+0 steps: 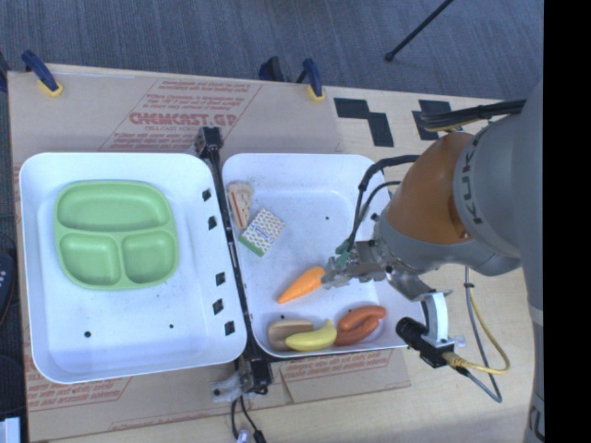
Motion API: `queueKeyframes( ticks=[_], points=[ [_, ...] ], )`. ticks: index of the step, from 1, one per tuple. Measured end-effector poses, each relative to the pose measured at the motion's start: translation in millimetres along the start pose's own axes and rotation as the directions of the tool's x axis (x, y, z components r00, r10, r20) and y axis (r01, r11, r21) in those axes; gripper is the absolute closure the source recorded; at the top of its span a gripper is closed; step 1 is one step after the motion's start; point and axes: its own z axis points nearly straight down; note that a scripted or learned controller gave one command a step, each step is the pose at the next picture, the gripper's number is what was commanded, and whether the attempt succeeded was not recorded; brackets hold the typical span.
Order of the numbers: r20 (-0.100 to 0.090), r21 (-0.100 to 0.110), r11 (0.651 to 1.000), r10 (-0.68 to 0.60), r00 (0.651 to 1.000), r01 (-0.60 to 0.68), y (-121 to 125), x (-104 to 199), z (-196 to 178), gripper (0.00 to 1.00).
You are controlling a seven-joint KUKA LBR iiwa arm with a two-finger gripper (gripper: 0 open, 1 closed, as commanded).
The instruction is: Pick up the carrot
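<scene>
- The carrot lies slanted in the lower middle of the right bin, its thick end up against the gripper.
- Whether the fingers are apart or closed on that end cannot be told; the wrist hides them.
- If only the butt end is caught, the tapered body is likely to swing or slip free on lifting.
- The banana, the sausage and a bun sit just below, near the bin's lower edge; a dropped carrot could roll among them.
- The green tray at left is well clear.
</scene>
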Motion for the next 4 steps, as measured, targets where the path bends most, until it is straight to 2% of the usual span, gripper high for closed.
queueKeyframes(
  ticks=[1, 2, 3, 4],
  points=[
    [-0.002, 0.002, 0.978, -0.207, 0.978, 0.207, 0.3, 37.0, 75.1, 1.0],
    [0.0, 0.001, 0.997, 0.08, 0.997, -0.08, -0.1, 20.1, 74.8, 1.0],
    [-0.001, 0.0, 0.987, 0.158, 0.987, -0.158, -0.5, -10.9, -2.0, 1.0],
    [-0.001, 0.002, 1.0, 0.026, 1.0, -0.026, 0.1, 31.7, 75.1, 1.0]
  ],
)
